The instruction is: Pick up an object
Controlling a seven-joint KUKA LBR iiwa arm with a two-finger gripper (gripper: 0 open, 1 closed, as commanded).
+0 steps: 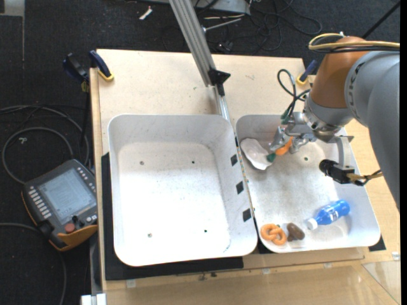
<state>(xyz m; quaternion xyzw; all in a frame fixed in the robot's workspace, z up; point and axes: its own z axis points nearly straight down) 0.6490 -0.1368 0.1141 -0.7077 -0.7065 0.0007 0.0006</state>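
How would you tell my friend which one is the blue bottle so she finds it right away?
Look in the right-hand shallow white bin, then go to its near right corner. The small clear plastic bottle with a blue label lies there on its side. Its neighbours, an orange pretzel-shaped toy and a brown lump, are not blue.

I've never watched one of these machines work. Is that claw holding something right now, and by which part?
It cannot be told. The gripper hangs over the right bin, next to a white object, with orange and green bits at its tip, too small to identify as a held thing.
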